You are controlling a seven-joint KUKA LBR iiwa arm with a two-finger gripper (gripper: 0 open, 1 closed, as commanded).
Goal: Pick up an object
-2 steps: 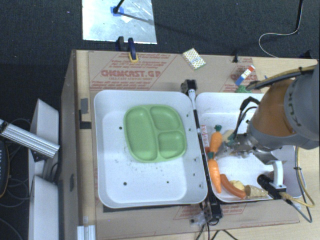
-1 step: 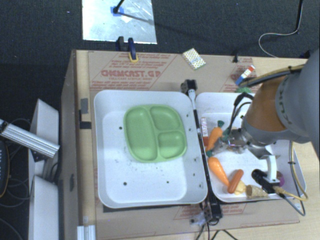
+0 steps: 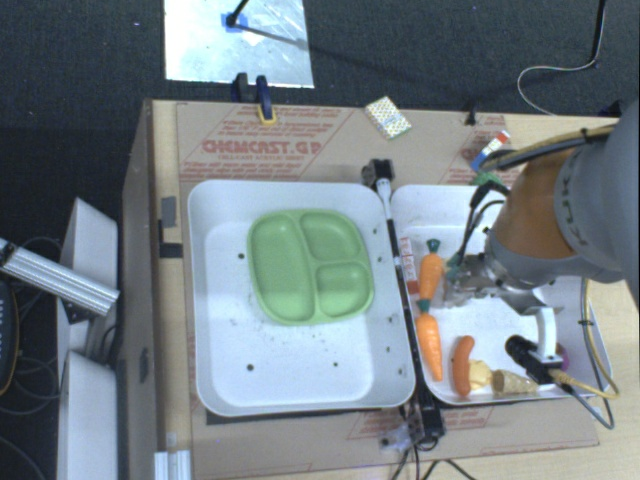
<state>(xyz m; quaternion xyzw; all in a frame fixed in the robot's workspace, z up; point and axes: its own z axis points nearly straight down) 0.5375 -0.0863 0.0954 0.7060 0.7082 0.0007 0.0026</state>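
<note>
The grey arm (image 3: 545,218) reached in from the right over the right bin (image 3: 440,203), its orange band above the bin's far half. The pincer (image 3: 458,286) sat low inside this bin, just beside the upper carrot (image 3: 430,273), on that carrot's right. Whether the pincer was spread or pressed together could not be told, and nothing could be seen pinched in it.

The upper carrot lay near the bin's left wall, its green top pointing away from the camera. A lower carrot (image 3: 430,340) lay just below it, along the same wall. Beside that one, toward the near edge, lay a red sausage (image 3: 462,365), and next to it a pale cone (image 3: 507,379).

The left bin (image 3: 215,268) held a green plate (image 3: 310,266) with three compartments. Both bins stood side by side on the surface (image 3: 330,128).
</note>
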